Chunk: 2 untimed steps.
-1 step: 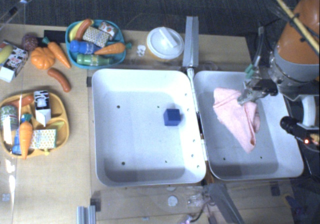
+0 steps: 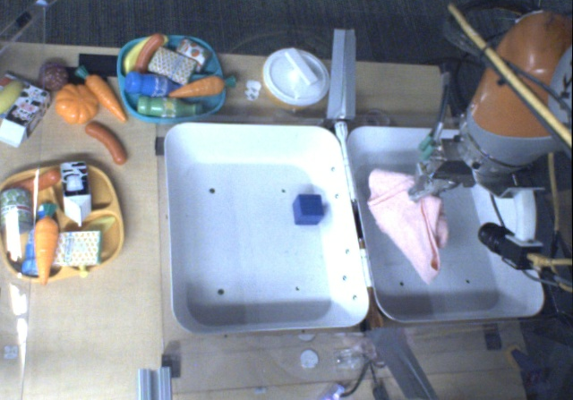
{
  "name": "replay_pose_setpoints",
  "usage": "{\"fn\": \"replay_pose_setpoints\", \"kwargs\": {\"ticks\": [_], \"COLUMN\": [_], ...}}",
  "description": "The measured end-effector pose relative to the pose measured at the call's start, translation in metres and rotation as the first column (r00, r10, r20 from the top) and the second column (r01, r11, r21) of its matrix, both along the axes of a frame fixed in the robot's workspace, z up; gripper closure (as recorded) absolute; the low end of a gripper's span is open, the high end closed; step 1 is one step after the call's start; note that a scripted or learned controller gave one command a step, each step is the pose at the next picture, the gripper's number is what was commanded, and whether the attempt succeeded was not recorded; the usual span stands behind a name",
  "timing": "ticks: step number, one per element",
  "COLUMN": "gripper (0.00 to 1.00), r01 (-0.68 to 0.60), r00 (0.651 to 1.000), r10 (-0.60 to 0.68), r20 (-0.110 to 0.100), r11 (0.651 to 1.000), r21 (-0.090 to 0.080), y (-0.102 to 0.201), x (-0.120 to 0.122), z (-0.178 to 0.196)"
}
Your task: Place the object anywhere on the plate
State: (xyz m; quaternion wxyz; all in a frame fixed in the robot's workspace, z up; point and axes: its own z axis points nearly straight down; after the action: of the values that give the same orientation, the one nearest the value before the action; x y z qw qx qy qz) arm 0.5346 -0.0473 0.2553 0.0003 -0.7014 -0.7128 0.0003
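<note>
One pink cloth (image 2: 407,219) pinched in fingers (image 2: 428,176), R bin (image 2: 466,300); blue cube (image 2: 309,208) alone L bin (image 2: 233,300).

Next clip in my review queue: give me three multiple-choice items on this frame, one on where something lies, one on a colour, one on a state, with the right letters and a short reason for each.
1. Where does the blue cube lie?
A. In the left bin
B. In the right bin
C. On the bench outside the bins

2. What colour is the cloth in the right bin?
A. Green
B. Pink
C. Black

3. How does the cloth lie?
A. Folded in a neat square
B. Crumpled, with the gripper at its upper edge
C. Hanging over the bin's wall onto the bench

Answers:
1 A, the cube sits near the middle of the left bin.
2 B, the fabric is pale pink against the white bin.
3 B, it is rumpled and uneven, and the gripper is at its top edge.
</note>
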Motion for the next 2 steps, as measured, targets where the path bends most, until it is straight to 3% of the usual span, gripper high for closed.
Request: {"fn": "replay_pose_setpoints", "kwargs": {"ticks": [1, 2], "gripper": [1.0, 1.0], "r01": [-0.002, -0.394], "r00": [1.0, 0.919], "r10": [0.002, 0.394], "r20": [0.001, 0.004], "r11": [1.0, 0.919], "r21": [0.0, -0.001], "y": [0.001, 0.039], "x": [0.001, 0.021], "z": [-0.032, -0.034]}}
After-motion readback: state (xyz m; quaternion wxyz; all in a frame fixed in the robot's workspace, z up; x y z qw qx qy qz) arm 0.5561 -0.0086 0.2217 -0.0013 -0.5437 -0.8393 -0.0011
